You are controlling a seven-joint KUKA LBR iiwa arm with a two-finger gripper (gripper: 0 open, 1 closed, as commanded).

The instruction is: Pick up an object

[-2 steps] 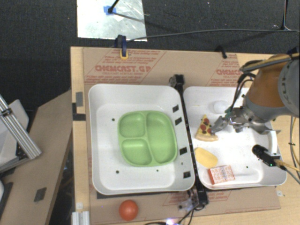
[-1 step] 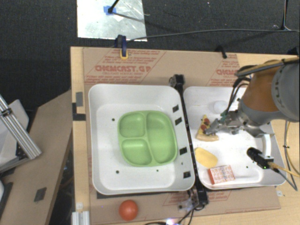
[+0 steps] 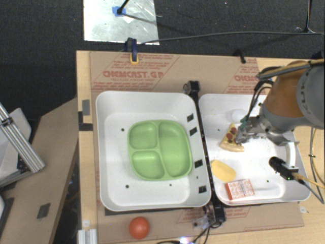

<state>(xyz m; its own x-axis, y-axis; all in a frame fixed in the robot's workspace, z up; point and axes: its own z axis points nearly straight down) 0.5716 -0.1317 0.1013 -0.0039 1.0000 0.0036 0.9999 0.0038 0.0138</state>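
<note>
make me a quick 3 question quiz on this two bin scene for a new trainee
1. True or false: the green divided tray lies in the right bin.
2. Which item in the right bin lies nearest the gripper? A) the pizza slice toy B) the yellow piece C) the red and white packet
3. Fill in: the orange ball rests on the board in front of the ____ bin, outside both bins.

Key
1. False; it lies in the left bin.
2. A; the gripper is right at the slice's upper end, while the other two lie nearer the bin's front.
3. left
</note>
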